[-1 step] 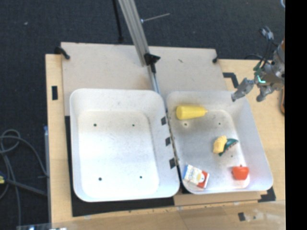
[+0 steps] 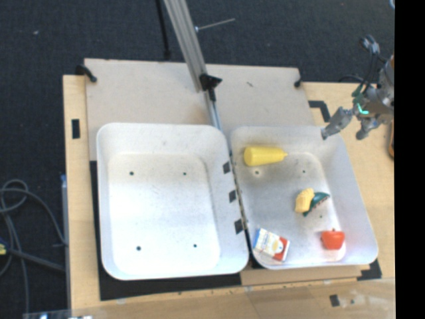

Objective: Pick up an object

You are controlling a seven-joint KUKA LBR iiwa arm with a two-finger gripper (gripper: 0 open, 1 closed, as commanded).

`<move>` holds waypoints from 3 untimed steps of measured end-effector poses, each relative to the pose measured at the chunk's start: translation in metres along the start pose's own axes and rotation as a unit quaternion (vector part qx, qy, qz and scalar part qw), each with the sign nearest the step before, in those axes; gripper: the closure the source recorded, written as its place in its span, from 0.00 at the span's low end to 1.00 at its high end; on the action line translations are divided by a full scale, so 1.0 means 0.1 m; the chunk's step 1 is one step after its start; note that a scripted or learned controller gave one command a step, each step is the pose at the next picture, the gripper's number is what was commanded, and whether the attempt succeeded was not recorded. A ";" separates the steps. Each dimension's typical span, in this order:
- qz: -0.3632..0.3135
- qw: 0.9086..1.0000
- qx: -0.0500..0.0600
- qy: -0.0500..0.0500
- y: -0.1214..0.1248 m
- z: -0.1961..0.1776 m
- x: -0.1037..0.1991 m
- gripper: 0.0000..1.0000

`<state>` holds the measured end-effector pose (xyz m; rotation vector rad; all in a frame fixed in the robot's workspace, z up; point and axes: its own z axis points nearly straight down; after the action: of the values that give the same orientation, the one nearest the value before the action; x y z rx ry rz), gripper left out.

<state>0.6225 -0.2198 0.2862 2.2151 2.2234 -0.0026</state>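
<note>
Two shallow white bins sit side by side on a pale wooden bench, seen from above at a slant. All places below are given relative to the right bin (image 2: 345, 178).

Just beside its near-left wall lies the left bin (image 2: 159, 198), its floor speckled with small dark marks. Inside the right bin are four things. A yellow cone-shaped object (image 2: 263, 155) lies on its side near the far-left corner, pointing toward the bin's middle. Close to the bin's centre-right, a small yellow piece (image 2: 304, 200) touches a dark teal piece (image 2: 320, 199). At the near-right corner rests a small red object (image 2: 333, 239). By the near-left corner lies a small white, red and yellow packet (image 2: 271, 245), tilted.

Beyond the bin's far-right corner, above the bench rather than over the bin floor, hangs the gripper (image 2: 350, 126). Its two grey fingers (image 2: 335, 121) stand spread well apart with nothing between them.

Past the bin's far-left corner, a silver metal post (image 2: 188, 38) rises at a slant from a beige board (image 2: 146, 92).
</note>
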 end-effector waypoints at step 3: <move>-0.002 1.000 0.002 0.001 0.07 1.61 0.09 0.00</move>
<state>0.6294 -0.2111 0.1252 2.2142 2.2315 -0.0055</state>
